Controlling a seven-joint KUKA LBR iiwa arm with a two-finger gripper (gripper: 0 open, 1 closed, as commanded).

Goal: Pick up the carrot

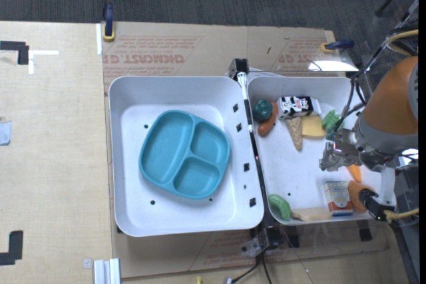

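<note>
Since my end effector (pixel 331 157) hovers over the right white bin (pixel 303 196), the small orange carrot (pixel 354 172) sits just beside it toward the bin's right wall, lying slantwise; can't tell my grip state

the grey arm with its orange band (pixel 397 93) runs off the right edge and covers the right white bin's far wall (pixel 299 79). the small orange carrot (pixel 355 173) is half hidden beneath the two-finger metal gripper (pixel 331 159), whose fingers are too small to read.
</note>
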